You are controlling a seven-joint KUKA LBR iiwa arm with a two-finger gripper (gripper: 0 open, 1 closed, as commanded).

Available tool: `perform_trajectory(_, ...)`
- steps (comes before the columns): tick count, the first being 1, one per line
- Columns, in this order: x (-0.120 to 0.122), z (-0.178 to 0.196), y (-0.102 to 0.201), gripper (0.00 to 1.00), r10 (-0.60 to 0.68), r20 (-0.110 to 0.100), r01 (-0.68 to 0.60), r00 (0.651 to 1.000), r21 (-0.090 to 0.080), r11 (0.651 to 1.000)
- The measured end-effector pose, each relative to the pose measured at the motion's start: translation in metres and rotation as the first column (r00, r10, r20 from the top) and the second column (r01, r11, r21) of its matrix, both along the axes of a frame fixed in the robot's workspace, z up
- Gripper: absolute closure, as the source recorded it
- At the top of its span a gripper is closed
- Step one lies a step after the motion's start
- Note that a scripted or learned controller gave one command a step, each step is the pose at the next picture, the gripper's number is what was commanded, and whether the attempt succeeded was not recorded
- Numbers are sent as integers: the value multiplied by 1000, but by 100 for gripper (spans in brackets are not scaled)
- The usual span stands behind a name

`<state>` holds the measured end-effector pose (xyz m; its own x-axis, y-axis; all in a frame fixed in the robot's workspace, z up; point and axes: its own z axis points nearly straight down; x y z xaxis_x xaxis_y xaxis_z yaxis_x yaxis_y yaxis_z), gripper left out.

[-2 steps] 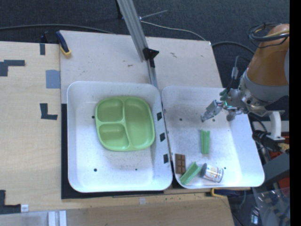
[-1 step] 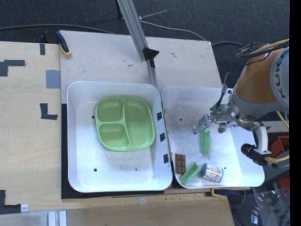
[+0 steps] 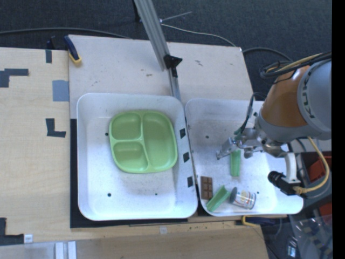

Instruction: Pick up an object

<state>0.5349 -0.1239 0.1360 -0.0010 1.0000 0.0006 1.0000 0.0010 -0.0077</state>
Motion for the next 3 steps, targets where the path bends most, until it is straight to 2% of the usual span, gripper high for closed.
perform_trajectory(1,1,-47,-1,0,-1,10,1,1000,-5,1000)
perform_trajectory(2,1,-35,0,100,1,11,-1,1000,-3,1000)
perform_trajectory(3,2,7,1,100,0,10,0,1000,-1,1000)
